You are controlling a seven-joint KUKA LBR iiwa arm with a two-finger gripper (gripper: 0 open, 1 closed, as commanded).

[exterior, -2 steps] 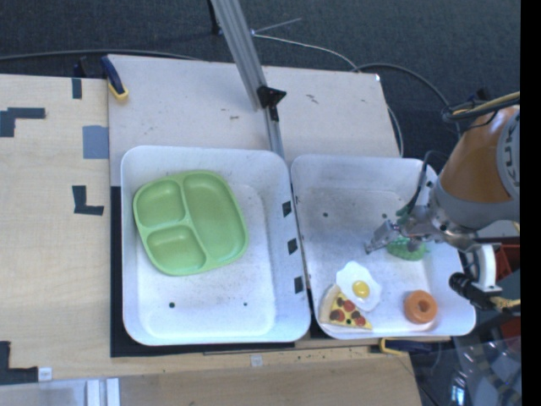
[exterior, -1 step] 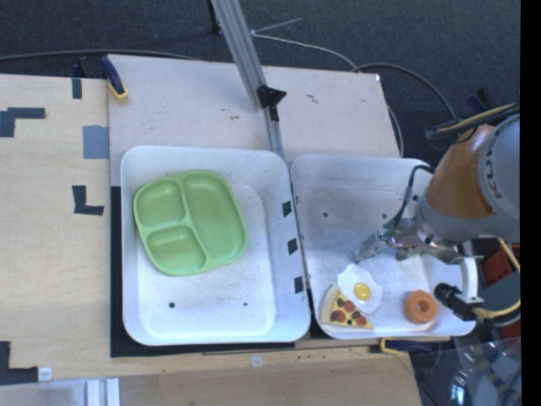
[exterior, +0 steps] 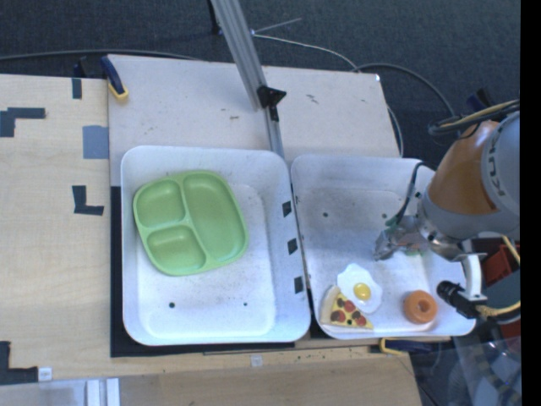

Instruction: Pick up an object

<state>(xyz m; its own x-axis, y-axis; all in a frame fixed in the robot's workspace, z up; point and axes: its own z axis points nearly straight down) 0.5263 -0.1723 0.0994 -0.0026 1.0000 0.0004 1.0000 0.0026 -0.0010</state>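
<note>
In the right bin (exterior: 338, 193) lie a toy fried egg (exterior: 358, 287), a pizza slice (exterior: 346, 310) at the front edge, and an orange doughnut-like ring (exterior: 420, 307) near the front right corner. My gripper (exterior: 390, 245) hangs low over the bin's right half, just behind and to the right of the egg. I see nothing held between its fingers. The grey arm with its orange band (exterior: 461, 180) reaches in from the right.
The left bin (exterior: 144, 311) holds a green divided plate (exterior: 189, 221). A metal pole (exterior: 241, 36) slants down from the top to the gap between the bins. A cable runs behind the right bin. A blue and yellow clamp (exterior: 113, 78) sits at the bench's back left.
</note>
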